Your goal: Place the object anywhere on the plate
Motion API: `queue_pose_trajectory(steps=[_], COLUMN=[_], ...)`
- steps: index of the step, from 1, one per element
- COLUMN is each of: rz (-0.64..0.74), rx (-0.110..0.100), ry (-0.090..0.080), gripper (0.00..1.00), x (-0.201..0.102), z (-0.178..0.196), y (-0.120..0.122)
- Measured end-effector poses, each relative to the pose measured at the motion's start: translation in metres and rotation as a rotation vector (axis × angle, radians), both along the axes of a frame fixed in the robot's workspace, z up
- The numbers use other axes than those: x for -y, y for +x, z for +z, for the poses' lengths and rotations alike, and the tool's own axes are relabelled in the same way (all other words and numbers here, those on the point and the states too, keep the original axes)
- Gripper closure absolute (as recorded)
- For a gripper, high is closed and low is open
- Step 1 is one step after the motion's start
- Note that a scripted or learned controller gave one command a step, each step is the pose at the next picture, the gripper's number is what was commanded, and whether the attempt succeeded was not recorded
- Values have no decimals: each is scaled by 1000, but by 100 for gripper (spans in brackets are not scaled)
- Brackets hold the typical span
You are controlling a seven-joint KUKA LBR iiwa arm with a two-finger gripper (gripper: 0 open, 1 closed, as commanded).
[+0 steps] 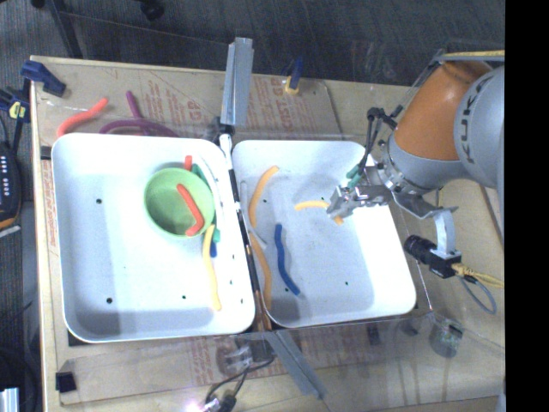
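A pale wooden table (360, 114) carries two shallow glossy white bins. The grey arm (446, 127) slants in over the right bin (343, 290), its end effector (343, 202) clamped on a thin yellow-orange strip (310, 204). Well left of it, a round green plate (176, 202) holds a curved red strip (190, 204).

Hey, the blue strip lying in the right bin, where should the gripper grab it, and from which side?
Grip the blue strip near its middle, coming straight down from above, fingers closing across its narrow width. It lies flat on the right bin floor, bent slightly, with bare floor on both sides there. Its lower end sits nearer the orange strip, so that end looks more crowded.
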State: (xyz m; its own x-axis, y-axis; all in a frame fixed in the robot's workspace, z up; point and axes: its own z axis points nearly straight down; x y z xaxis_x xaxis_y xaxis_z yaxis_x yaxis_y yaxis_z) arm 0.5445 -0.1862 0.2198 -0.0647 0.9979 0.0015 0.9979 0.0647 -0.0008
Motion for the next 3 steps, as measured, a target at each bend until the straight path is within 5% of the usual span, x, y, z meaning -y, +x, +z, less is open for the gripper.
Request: queue_pose_trajectory(steps=[1, 2, 3], rz=[461, 674, 907], rx=[1, 2, 1], ry=[-2, -2, -1], gripper=[100, 100, 100], x=[-6, 6, -12], z=[46, 47, 42], y=[34, 101, 107])
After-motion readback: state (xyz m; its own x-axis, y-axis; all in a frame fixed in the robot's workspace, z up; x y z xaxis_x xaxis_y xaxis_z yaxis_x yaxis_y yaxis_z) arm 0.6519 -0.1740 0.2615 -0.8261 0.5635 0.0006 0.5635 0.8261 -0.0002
